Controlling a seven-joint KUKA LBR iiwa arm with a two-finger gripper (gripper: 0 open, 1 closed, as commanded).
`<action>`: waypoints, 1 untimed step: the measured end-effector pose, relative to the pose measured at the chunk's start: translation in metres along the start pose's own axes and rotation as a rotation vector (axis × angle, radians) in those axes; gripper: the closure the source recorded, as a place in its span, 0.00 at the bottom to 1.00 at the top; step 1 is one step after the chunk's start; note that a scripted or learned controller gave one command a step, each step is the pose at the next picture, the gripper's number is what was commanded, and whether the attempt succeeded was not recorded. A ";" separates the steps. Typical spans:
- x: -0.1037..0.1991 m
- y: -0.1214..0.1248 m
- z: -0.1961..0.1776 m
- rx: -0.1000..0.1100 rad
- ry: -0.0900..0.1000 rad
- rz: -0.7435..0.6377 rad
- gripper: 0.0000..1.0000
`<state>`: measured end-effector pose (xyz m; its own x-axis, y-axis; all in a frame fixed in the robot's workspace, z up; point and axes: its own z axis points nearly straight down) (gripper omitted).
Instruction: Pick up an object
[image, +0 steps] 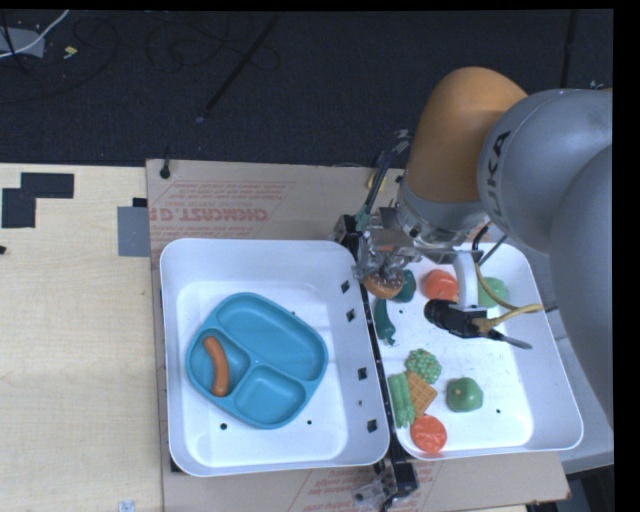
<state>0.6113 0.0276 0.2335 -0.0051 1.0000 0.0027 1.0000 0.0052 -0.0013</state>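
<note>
The grey arm with its orange band reaches in over the right bin, and the step in hand looks like the grasp itself, at the bin's upper left corner beside the wall shared with the left bin. The gripper is down among the toy food, right over a small brown, rounded piece that lies against a dark green piece; whether the pincer is spread or pressed together I cannot tell, since the wrist and cables hide it from above. The next move likely calls for a sure closing on that brown piece and a straight lift, clear of the bin wall and the green neighbour. The brown piece looks small and smooth, so it may slip. Farther out in the right bin lie an orange-red round, a green cluster, a green apple-like toy and a red round. In the left bin a blue divided plate holds a sausage.
</note>
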 end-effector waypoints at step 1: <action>0.061 0.016 -0.001 0.000 0.000 0.000 1.00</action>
<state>0.6266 0.0885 0.2344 -0.0052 1.0000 0.0030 1.0000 0.0052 -0.0016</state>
